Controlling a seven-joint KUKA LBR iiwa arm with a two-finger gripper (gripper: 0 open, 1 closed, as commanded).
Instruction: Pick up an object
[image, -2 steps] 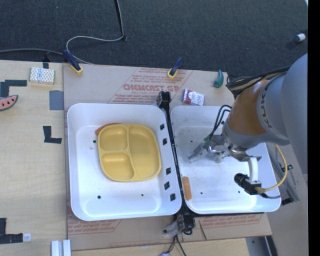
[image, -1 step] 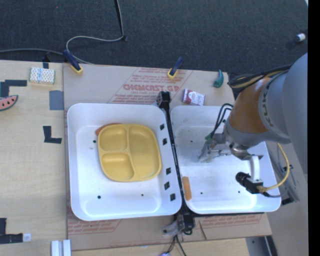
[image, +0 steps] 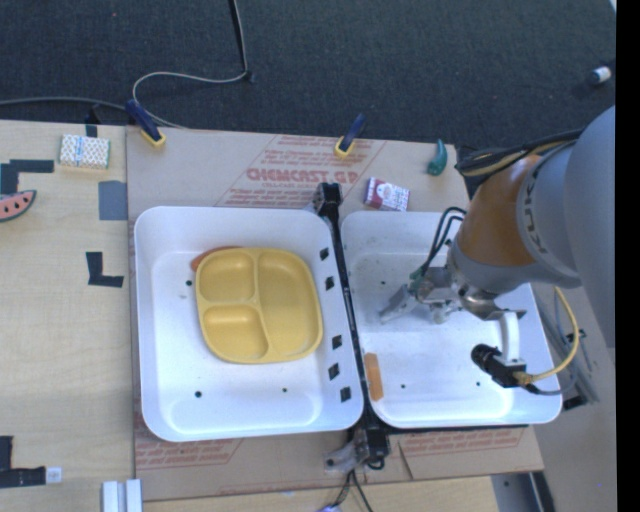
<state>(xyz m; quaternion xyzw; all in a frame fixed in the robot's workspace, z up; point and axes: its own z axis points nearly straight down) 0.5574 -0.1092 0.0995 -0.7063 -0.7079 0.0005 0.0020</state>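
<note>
The left bin (image: 160, 400) serves as the landmark. Inside it, toward its upper middle, lies a yellow divided plate (image: 258, 304) with three compartments, and a sliver of something reddish (image: 203, 258) pokes out from under the plate's upper left corner. Just beyond the left bin's right wall sits the right bin (image: 440, 400), the two touching along a black clipped seam. At the near left corner of the right bin, right beside that seam, lies a small orange stick-shaped piece (image: 373, 375). Further right of the left bin, over the middle of the right bin, the hand (image: 398, 303) hangs low above the white floor with its fingers (image: 392, 308) spread apart, and nothing is seen between them. The grey arm with its orange band (image: 495, 215) reaches in from the far right.
</note>
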